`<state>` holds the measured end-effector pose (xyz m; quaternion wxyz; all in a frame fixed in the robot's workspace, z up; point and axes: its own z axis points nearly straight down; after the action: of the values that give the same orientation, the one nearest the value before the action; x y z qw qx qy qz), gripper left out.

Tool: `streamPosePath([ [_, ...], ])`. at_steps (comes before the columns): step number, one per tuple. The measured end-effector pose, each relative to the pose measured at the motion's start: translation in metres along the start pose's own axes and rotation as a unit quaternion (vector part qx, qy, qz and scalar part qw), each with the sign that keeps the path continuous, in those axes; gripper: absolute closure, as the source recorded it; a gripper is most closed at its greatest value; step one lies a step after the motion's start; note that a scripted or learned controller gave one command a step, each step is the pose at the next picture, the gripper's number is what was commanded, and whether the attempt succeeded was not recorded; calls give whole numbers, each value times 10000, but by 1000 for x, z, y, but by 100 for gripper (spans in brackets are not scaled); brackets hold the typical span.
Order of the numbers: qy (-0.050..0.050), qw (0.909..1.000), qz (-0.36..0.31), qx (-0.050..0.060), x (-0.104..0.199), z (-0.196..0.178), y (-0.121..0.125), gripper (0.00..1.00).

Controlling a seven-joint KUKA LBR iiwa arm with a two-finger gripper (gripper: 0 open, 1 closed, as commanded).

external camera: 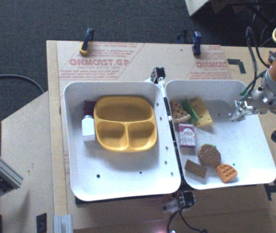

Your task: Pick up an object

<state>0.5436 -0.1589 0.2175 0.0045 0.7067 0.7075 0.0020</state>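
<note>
My gripper (238, 111) hangs over the right bin (254, 144), in its upper right part, on the grey arm coming in from the right. Nothing shows in it. To its left lie a yellow cheese wedge (204, 115), a green piece (191, 109) and a round waffle-patterned piece (179, 111). Further toward the front are a small red carton (186, 135), a brown round patty (209, 155), a brown square slab (195, 169) and an orange waffle (226, 173). The gripper touches none of them.
The left bin (79, 174) holds a yellow divided plate (125, 123), a white bottle (88, 128) and a dark maroon item (89, 106) beside it. A raised divider (169, 130) runs between the bins. Bare bin floor lies below the gripper.
</note>
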Motion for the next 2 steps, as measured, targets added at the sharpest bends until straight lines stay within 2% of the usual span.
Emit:
streamPosePath([
  [1,8,10000,-1,26,0,-8,1,100],
  [2,18,10000,-25,24,44,-14,19,100],
])
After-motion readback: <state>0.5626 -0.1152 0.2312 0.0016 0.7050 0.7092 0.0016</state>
